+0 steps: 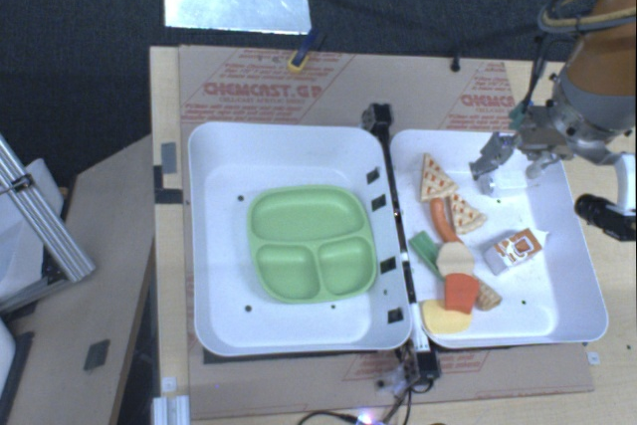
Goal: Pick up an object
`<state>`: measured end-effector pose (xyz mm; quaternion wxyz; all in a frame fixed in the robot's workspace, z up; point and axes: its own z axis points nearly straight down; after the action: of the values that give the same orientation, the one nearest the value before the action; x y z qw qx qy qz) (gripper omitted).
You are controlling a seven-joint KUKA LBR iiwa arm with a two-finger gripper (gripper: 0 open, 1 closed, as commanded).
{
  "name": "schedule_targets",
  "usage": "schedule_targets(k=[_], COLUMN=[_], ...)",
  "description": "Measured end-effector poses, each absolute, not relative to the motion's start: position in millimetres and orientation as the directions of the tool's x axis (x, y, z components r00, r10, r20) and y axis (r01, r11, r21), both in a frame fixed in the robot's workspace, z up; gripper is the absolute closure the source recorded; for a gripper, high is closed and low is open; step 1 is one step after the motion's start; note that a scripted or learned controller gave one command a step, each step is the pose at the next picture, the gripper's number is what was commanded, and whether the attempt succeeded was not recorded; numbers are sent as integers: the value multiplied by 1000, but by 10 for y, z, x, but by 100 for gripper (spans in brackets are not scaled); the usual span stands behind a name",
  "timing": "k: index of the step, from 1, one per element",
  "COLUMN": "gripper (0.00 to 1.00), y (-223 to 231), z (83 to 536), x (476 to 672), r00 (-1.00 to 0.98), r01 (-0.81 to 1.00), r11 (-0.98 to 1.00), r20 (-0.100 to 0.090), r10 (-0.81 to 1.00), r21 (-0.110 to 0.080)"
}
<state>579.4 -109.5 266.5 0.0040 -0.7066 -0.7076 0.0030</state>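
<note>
The jaws (513, 157) were seen spread wide and unladen above the right bin (577, 254), just beside the waffle wedge (435, 176)

Two bins side by side on a bench.
The left bin (214, 214) holds a divided plate (311, 244) near its centre. The right bin (567, 244) holds toy food: two waffle wedges (436, 178) toward the back, a sausage (443, 219) between them, a small carton (514, 250) to the right, and a cluster of pieces (456, 289) at the front. The gripper (510, 162) hangs over this bin's back part.
</note>
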Motion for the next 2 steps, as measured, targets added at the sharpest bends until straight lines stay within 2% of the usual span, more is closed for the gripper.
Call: schedule_targets(k=[1, 2], gripper=[0, 0], y=[-1093, -1088], z=[2728, 2240], x=[5813, 5717], r00=[-4, -1], r01=[1000, 1000], r11=[4, 1], r20=[0, 1], r10=[1000, 1000], r21=[2, -2])
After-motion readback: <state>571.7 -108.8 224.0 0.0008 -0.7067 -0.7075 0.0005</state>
